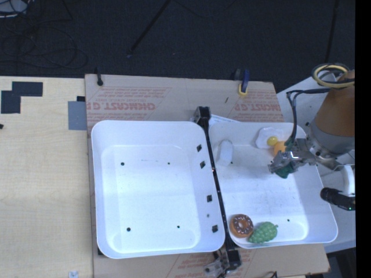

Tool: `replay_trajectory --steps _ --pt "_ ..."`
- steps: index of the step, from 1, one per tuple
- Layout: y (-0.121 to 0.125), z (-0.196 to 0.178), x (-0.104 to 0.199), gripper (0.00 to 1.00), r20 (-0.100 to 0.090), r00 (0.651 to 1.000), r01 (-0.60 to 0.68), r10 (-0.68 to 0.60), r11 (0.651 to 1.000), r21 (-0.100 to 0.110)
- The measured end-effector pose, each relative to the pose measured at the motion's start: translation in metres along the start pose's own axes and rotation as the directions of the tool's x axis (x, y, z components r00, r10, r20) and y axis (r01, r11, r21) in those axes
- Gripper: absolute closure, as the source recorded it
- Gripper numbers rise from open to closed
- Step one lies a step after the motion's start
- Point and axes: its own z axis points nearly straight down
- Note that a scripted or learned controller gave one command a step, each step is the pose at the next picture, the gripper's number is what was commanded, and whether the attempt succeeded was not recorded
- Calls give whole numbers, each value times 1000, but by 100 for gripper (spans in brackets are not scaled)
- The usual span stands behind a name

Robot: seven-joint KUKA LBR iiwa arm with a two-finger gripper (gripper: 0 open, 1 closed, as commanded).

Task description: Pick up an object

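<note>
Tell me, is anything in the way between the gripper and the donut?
Nothing visible is. The gripper hangs over the right bin, and bare white floor lies between it and the donut at the front edge, beside a green toy.

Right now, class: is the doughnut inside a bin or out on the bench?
Inside. The doughnut lies in the right bin, by its front wall, beside a green toy.

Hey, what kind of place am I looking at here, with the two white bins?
Most likely a robotics lab set up for grasping trials. A robot arm reaches over two white bins on a cardboard-covered bench, toy food like a donut lies in one, and loose cables trail across the dark floor.
</note>
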Motion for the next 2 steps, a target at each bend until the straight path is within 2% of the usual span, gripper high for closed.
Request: replay_trajectory --steps 1,2 --pt "-38 -83 73 100 0 1000 5 -5 1000 -5" --pt "-74 -76 168 100 -1 1000 6 -6 1000 4"
